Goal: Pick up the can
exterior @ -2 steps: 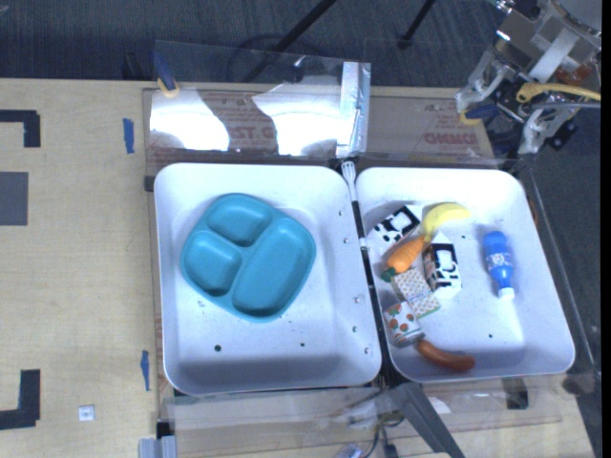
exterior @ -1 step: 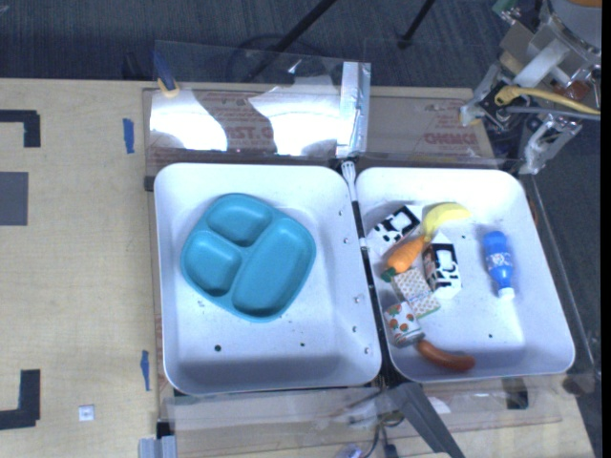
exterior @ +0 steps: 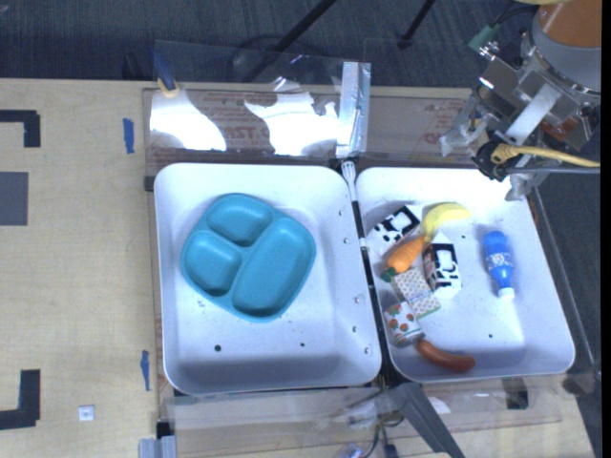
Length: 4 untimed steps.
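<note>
Plainly, the pick has not begun. The claw (exterior: 474, 134) hangs above the far right corner of the right bin (exterior: 549, 284), well apart from the contents, with nothing seen in it. Whether it is wide or narrow cannot be told. The can (exterior: 405, 324), small and with a printed label, lies on its side by the left wall of that bin, toward its near edge. Remaining, as judged: travel across the bin, descent, closure, lift.

Obstacles: a patterned box (exterior: 416, 292) touches the can on its far side, a sausage (exterior: 445, 356) lies just beside it toward the near edge, and the bin wall crowds its left side. Farther back lie a carrot (exterior: 406, 253), a banana (exterior: 445, 217), black-and-white blocks (exterior: 444, 267) and, near the right wall, a blue bottle (exterior: 497, 260). The left bin (exterior: 181, 351) holds a blue divided plate (exterior: 250, 256).
</note>
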Each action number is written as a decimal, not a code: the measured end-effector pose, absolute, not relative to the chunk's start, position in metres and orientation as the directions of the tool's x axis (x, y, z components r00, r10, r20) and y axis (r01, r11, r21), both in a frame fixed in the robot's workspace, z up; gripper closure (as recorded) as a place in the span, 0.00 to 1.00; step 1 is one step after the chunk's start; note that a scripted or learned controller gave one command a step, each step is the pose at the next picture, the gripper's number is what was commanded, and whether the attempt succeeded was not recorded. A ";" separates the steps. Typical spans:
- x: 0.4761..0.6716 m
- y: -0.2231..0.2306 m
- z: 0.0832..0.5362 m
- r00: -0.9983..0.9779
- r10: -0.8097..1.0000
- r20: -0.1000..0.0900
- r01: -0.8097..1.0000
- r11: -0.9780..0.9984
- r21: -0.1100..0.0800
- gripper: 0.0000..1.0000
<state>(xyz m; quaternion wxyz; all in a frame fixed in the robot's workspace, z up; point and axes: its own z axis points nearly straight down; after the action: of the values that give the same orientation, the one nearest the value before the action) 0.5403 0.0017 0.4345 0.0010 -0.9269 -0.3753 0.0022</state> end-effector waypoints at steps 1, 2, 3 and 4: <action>0.551 0.002 0.330 0.752 0.659 -0.002 0.659 -0.752 -0.002 0.00; 0.546 0.061 0.435 0.353 0.936 0.000 0.936 -0.353 0.001 0.00; 0.523 0.116 0.435 0.350 0.937 -0.002 0.937 -0.350 -0.003 0.00; 0.491 0.162 0.434 0.332 0.943 -0.003 0.943 -0.332 -0.004 0.00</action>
<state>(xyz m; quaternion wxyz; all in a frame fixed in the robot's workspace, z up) 0.4909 0.1620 0.4345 0.0010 -0.8161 -0.5780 0.0023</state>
